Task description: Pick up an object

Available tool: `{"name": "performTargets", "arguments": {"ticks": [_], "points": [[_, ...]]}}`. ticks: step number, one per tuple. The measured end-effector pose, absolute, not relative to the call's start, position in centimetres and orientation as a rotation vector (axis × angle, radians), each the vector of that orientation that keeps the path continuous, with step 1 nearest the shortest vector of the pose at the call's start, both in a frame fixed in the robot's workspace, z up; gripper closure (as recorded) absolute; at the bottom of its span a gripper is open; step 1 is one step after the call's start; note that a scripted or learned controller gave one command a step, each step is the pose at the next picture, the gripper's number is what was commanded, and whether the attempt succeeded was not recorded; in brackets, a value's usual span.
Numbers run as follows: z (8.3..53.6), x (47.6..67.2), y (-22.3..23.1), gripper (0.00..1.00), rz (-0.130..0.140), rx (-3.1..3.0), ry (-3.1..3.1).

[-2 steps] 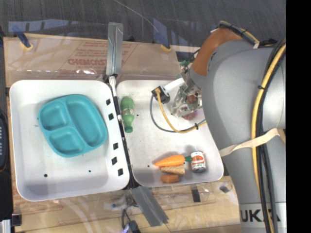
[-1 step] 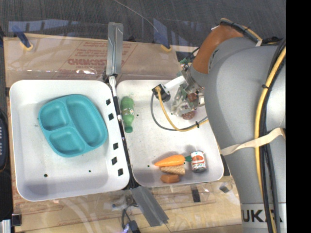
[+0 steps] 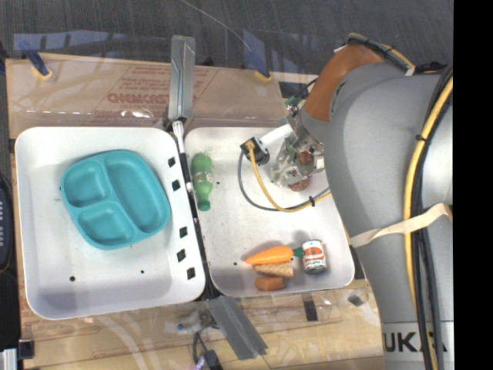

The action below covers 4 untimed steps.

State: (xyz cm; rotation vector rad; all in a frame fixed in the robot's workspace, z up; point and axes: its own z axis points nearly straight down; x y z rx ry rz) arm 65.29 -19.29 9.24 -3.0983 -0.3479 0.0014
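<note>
Gripper point(image 3: 296, 168) low at the right bin's point(image 3: 231, 141) far right edge, over a brownish object point(image 3: 300, 180); its hold cannot be told; bottle point(image 3: 202, 179) by the left wall, carrot point(image 3: 269, 256) and can point(image 3: 313, 256) near the front edge; crowding the wall may spoil the grasp.

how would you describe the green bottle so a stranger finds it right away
Look in the right-hand white bin, along its left wall next to the divider. The green bottle lies there alone, apart from the carrot and small can clustered at the bin's near edge. It is the only green item.
</note>
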Motion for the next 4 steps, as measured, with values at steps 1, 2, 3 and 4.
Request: {"name": "performTargets", "arguments": {"ticks": [1, 2, 3, 4], "points": [[10.3, 65.4, -18.9, 1.0, 0.0, -3.093, -0.36], [9.0, 65.6, -19.2, 1.0, 0.004, -3.098, -0.347], [10.0, 65.7, -18.8, 1.0, 0.003, -3.093, -0.359], [9.2, 65.6, -19.1, 1.0, 0.005, -3.092, -0.363]]}}
